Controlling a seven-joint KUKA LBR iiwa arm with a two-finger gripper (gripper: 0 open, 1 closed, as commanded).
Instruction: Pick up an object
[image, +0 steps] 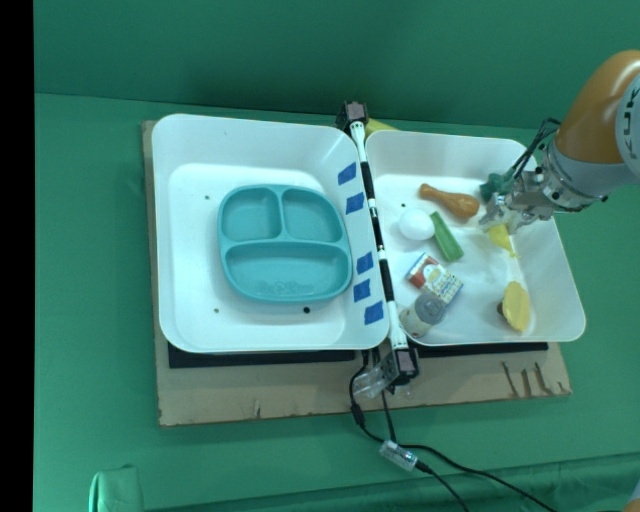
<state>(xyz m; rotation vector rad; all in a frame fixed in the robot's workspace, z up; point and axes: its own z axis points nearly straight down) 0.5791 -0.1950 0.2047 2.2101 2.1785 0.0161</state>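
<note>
We take the right bin (470, 150) as our landmark, since every loose thing lies in it. The pincer (497, 222) hangs over its far right part, the grey arm with its orange band (603, 100) reaching in from the right. Just under its tip sits a small yellow piece (501, 238), so close that we cannot say whether it is gripped or merely beneath; the tip is too small and cluttered for us to tell how the pincer stands.

Near the bin's middle lies a toy chicken drumstick (450, 201), just left of the pincer, with a white egg (416, 224) and a green stick-shaped toy (446, 237) beside it. Toward the bin's near edge we see a small printed box (433, 279) and, touching it, a grey-lidded jar (422, 312) on its side. By the near right corner rests a yellow banana-like toy (516, 305), well apart from the others.

We judge that this scatter gives the program several choices, and that the pincer is placed above the yellow piece because it lies free, with room on both sides for a grasp.

The left bin (190, 140), beyond the taped divider (364, 225), holds a teal divided plate (285, 243), likely a place to set things down. Both bins sit on cardboard (250, 408) on the green table (90, 250).
</note>
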